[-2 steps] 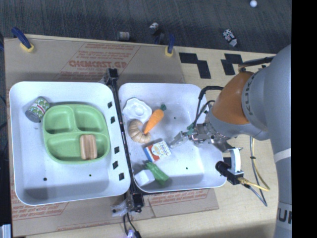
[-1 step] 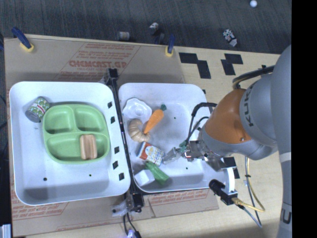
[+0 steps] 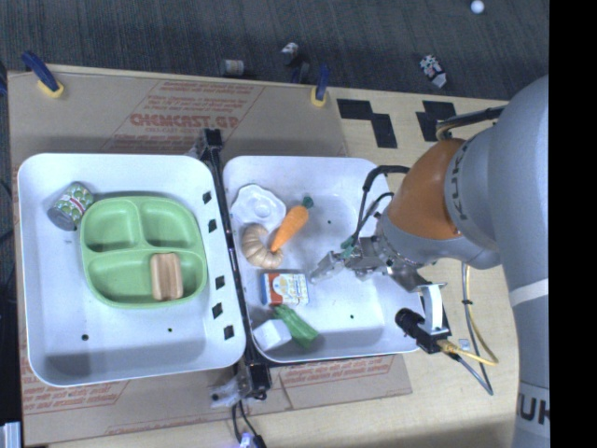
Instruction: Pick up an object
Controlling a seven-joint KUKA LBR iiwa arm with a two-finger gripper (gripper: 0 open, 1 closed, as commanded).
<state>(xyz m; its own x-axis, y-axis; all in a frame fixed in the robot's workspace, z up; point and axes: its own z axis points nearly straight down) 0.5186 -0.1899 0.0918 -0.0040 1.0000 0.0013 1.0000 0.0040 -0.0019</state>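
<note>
1. Grey arm with orange band, cut off at the right; covers the right bin's far-right corner and part of its floor.
2. Claw low over the right bin, just right of the small carton; fingers small and blurred against the white floor, so cannot tell whether released or clenched; nothing seen between them.
3. Orange carrot in the right bin's left half, long axis slanted, green top toward the upper right near a small green bit, tip toward the lower left, touching the tan bread-like piece.
4. White fried-egg shape just above the bread piece, hard to separate from the bin floor.
5. Small carton flat below the carrot, print too blurred to read; perhaps a juice or snack box.
6. Green stick-shaped item at the bin's near edge, slanted, partly over a pale block whose outline is unclear.
7. Left bin: green divided tray with a tan slab in its lower right section; a can beside the tray's upper-left corner, on its side.
8. Cardboard sheet on the desk under both bins, clipped at the far edge.
</note>
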